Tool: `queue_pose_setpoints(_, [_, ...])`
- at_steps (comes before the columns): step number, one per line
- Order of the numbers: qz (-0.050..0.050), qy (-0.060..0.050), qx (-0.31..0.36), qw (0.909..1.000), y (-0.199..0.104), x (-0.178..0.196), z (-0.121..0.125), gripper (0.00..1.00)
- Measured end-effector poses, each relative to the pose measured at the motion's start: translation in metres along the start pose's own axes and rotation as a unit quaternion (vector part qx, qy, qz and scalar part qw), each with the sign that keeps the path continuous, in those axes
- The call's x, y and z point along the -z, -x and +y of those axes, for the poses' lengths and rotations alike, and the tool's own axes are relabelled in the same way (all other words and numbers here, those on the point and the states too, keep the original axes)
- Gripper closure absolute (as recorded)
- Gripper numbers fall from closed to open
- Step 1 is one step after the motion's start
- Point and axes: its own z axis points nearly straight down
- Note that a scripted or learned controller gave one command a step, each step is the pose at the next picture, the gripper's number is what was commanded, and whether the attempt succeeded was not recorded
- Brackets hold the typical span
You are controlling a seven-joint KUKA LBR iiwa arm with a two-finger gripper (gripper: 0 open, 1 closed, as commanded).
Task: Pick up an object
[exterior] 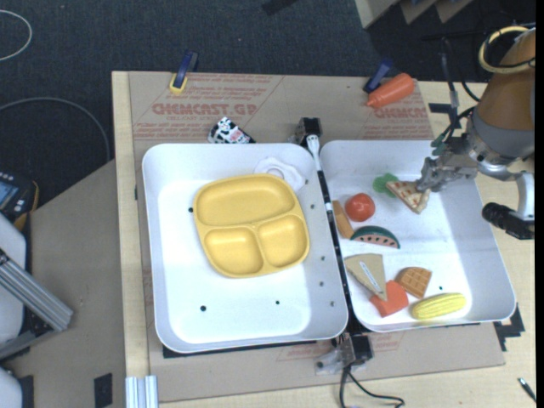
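My gripper is low in the right bin, at its far side. It sits directly over the right end of a toy pizza slice, and a green piece lies just left of that slice. Whether the slice is touched is not visible. In the same bin lie a red tomato, a hot dog bun, a watermelon slice, a sandwich wedge, a red piece, a waffle and a yellow corn cob.
The left bin holds a yellow divided plate and a white lid. On the bench behind the bins lie an orange carrot, a yellow clamp and a black-and-white toy.
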Motion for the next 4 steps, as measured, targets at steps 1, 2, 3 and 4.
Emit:
queue_pose_setpoints(1, [0.0,0.001,-0.001,1.0,0.005,0.06,-0.006,1.0])
queue_pose_setpoints(2, [0.0,-0.001,0.0,1.0,0.006,0.073,-0.005,1.0])
queue_pose_setpoints(3, [0.003,-0.004,0.002,1.0,-0.044,0.082,-0.006,1.0])
queue_pose_setpoints(4, [0.003,-0.006,0.002,1.0,-0.09,0.065,-0.017,1.0])
